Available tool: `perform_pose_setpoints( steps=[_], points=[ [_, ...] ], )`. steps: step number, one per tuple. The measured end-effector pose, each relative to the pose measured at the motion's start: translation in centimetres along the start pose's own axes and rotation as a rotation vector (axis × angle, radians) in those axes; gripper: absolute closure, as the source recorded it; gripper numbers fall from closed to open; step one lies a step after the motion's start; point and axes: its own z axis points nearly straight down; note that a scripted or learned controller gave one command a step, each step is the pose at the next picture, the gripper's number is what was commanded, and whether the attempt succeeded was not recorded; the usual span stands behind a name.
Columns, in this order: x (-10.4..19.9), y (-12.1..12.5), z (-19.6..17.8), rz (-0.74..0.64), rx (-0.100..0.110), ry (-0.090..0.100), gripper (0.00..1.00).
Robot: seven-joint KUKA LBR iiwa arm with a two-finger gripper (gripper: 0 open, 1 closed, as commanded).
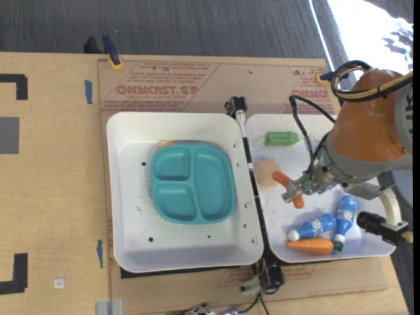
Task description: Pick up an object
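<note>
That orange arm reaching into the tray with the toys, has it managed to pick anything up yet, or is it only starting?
Nothing looks picked up yet. The gripper is down in the right bin, right at a small orange piece beside a peach-coloured disc; whether it has hold of that piece cannot be seen. Still to come: a firm hold and a lift. The green piece, two blue bottles and the carrot lie untouched.

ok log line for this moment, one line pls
arm: over right bin | gripper: at small orange piece, grasp unclear | left bin: teal tray
</note>
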Motion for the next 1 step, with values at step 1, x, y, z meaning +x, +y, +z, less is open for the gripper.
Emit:
perform_pose_setpoints(
  steps=[1],
  points=[
    [4.44,0.49,-2.48,-0.047,-0.001,0.000,1.00]
  ],
)
